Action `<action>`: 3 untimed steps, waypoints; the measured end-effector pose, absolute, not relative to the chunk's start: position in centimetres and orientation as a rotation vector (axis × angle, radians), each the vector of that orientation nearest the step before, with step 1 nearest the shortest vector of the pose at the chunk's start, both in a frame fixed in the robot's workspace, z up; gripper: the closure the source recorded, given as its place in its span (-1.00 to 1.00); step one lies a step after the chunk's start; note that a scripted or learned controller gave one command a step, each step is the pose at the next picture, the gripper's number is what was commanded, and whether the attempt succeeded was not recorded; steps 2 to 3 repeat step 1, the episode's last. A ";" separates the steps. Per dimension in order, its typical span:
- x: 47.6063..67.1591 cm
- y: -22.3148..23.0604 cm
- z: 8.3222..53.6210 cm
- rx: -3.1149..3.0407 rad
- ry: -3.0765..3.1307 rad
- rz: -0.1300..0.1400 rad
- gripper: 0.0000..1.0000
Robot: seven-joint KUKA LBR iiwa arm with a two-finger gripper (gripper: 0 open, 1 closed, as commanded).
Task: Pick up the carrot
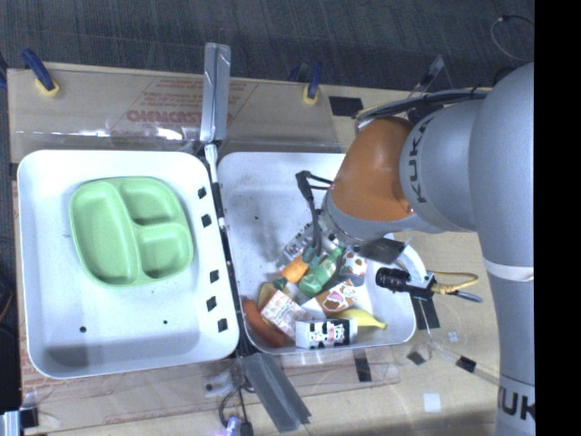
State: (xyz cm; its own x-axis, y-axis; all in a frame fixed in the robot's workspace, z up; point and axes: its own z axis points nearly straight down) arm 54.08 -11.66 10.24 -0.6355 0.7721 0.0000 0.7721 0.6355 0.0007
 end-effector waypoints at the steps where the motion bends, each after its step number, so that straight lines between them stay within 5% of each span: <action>1: 47.7 -7.6 19.2 1.658 2.670 -0.001 1.00; 3: 47.7 -7.6 19.2 1.658 2.670 -0.001 1.00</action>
